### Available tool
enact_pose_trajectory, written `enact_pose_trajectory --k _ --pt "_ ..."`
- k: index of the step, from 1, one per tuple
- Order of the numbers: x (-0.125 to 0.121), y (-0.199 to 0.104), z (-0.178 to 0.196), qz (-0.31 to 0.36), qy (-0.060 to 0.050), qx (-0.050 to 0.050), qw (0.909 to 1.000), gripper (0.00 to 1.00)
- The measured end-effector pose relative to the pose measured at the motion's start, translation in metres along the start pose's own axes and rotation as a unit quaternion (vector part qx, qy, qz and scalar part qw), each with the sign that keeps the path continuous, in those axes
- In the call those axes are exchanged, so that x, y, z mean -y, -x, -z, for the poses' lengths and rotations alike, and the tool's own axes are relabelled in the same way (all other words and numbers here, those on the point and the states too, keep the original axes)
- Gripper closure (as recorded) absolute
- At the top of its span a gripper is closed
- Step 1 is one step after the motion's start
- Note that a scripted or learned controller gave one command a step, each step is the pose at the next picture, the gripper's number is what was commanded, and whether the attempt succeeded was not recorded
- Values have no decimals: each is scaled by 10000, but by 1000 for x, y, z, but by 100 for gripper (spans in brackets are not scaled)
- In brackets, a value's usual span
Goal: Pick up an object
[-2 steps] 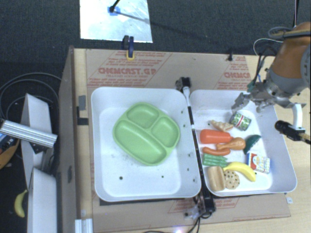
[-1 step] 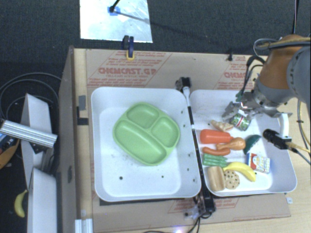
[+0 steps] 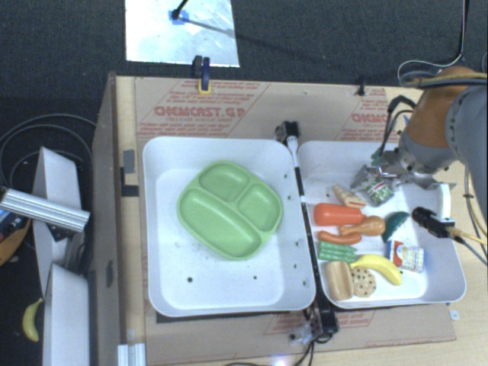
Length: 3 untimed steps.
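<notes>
Camera view, single frame — two observers.

K: Candidate objects sit in the right bin (image 3: 450, 280), clustered toward its near-left half. Orange carrot (image 3: 338, 213) lies crosswise near the divider; a brown sausage-like piece (image 3: 364, 227) touches its right end. Below them, a small orange strip (image 3: 335, 237), then a green pod (image 3: 336, 252), then a yellow banana (image 3: 379, 268). A bun (image 3: 338, 279) and a cookie (image 3: 364, 282) sit at the near edge, side by side.

M: Others?

K: Dark green leaf shape (image 3: 396, 221) right of the sausage; a red-and-white carton (image 3: 406, 256) below it; a pale bread piece (image 3: 350, 197) above the carrot.

M: Gripper?

K: Gripper (image 3: 375, 181) is low over the far part of the right bin, just beside the bread piece. Metal and greenish parts overlap there — finger spread cannot be read, and nothing is visibly between them. Cannot tell.

M: Left side?

K: Left bin (image 3: 168, 280) holds a green divided plate (image 3: 230, 209), three compartments, roughly centred.
</notes>
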<state>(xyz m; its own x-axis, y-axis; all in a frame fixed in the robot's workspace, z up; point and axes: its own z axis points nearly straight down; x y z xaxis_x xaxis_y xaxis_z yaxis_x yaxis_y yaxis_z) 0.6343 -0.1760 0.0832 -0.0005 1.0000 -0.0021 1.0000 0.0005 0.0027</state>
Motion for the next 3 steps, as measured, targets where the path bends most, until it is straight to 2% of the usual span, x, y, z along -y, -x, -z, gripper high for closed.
enact_pose_trajectory --k 1,2,3 --pt "-1 -1 13 8 10 -1 10000 100" --pt "-37 -40 51 41 24 -9 10000 100" --pt "29 -91 145 33 -9 -18 10000 100"
